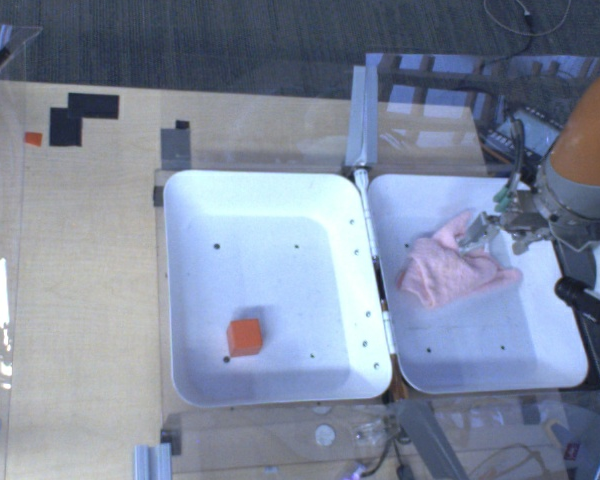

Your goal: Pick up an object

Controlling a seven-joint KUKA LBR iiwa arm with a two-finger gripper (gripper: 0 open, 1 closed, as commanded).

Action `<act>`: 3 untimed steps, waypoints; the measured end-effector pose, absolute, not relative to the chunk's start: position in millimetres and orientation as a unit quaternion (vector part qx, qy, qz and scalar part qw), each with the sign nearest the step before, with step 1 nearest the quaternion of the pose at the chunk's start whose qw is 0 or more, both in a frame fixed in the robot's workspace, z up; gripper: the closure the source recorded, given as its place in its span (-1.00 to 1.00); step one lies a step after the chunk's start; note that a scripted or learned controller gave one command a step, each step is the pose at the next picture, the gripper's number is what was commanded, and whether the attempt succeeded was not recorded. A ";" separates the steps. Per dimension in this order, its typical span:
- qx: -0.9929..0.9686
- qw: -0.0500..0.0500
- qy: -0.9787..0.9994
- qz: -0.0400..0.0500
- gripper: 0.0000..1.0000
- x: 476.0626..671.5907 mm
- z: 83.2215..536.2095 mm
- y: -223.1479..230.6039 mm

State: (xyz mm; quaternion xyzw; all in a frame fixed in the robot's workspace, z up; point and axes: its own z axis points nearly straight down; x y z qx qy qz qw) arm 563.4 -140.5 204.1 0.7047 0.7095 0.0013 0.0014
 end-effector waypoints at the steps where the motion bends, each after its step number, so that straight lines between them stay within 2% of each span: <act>1: 0.771 0.003 0.636 0.003 -1.00 565.1 235.6 -99.6; 2: 0.771 0.002 0.636 0.003 -1.00 565.1 235.5 -99.6; 3: 0.775 0.001 0.632 0.001 -1.00 583.8 111.5 -131.5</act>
